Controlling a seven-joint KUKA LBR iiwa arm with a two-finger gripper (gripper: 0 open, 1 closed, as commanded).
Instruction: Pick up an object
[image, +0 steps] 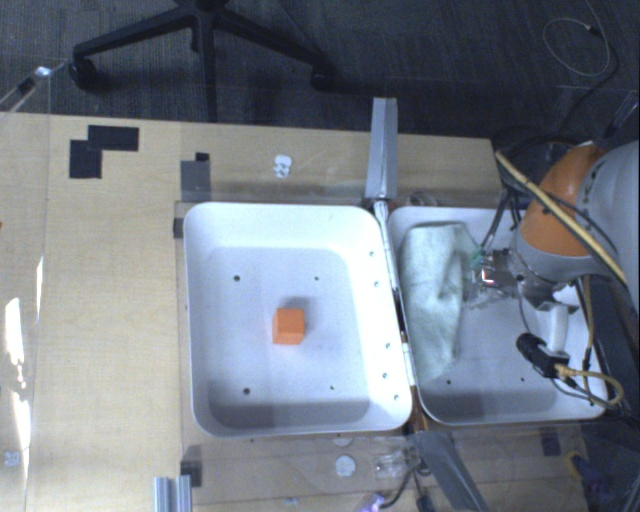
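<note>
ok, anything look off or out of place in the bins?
Mostly fine. The orange cube sits alone near the middle of the left bin. One oddity: a crumpled pale cloth lies bunched along the left side of the right bin, beside the arm.

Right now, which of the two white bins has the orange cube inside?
The left bin. The orange cube lies near the middle of its floor. The right bin holds a pale cloth instead, with the arm above it.

Prob. lab; bench (100, 300), bins (200, 330).
</note>
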